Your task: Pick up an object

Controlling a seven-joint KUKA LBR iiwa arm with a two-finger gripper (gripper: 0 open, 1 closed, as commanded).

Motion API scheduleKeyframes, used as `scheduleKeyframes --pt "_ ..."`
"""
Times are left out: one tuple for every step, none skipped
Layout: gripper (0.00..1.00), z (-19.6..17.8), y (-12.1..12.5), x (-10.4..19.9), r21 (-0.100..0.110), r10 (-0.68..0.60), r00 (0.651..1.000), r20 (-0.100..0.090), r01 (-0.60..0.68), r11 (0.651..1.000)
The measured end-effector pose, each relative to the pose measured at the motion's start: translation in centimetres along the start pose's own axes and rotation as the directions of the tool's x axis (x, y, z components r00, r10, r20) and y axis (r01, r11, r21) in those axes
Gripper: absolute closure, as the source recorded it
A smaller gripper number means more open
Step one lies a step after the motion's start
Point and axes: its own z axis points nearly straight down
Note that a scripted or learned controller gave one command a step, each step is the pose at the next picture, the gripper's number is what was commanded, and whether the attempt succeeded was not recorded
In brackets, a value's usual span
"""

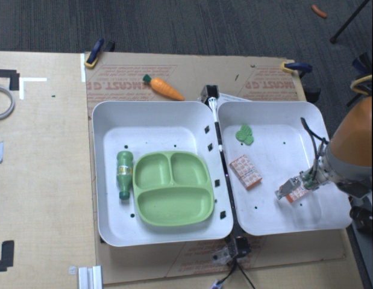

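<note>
Since my gripper (293, 189) sits low at the right bin's (282, 218) 4 o'clock, fingers seemingly pinching a small red-and-white packet (296, 195), I'd judge it light, crushable, best held across its short sides.

Pincer (293, 191) low in right bin (276, 218)

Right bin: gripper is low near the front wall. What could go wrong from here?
1. The gripper sits over a small red-and-white object near the right bin's front wall; whether it is gripped is unclear, so a lift may come up empty.
2. The brick-patterned block lies just to the gripper's left in the picture; a sideways move could knock it.
3. The small object is partly covered, so its pose is hard to confirm.
</note>
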Motion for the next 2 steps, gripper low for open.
scheduleKeyframes --pt "1.0 -1.0 0.1 -0.2 -0.003 0.003 1.0 0.003 -0.003 1.0" --pt "1.0 -9.5 2.7 6.6 0.011 0.033 0.999 -0.009 -0.033 0.999"
